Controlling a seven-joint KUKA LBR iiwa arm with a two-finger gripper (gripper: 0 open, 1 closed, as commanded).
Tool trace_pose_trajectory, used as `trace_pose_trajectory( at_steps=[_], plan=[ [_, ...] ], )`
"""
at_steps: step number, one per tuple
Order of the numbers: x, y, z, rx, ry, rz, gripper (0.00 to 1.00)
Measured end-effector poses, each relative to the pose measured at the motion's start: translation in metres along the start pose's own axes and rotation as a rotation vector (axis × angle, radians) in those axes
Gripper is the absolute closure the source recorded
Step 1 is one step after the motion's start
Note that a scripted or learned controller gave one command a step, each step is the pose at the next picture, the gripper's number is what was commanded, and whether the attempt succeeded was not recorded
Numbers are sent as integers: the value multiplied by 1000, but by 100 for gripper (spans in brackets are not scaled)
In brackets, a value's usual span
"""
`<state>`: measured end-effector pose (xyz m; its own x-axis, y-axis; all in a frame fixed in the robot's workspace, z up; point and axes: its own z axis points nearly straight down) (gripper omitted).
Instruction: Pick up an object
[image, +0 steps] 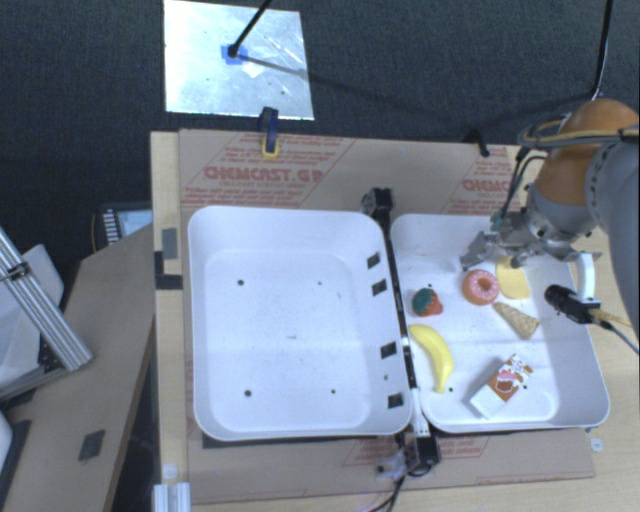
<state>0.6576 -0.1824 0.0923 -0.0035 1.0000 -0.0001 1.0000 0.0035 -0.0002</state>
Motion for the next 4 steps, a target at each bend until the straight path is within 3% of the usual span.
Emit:
trace_pose_trajectory(
  at_steps=[1, 2, 3, 4],
  plan=[
    [90, -10, 12, 5, 4, -8, 0],
    [61, -46, -13, 5, 0, 5, 0],
    [65, -3, 12, 0, 0, -2, 0],
    [61, 12, 10, 0, 1, -2, 0]
  ],
)
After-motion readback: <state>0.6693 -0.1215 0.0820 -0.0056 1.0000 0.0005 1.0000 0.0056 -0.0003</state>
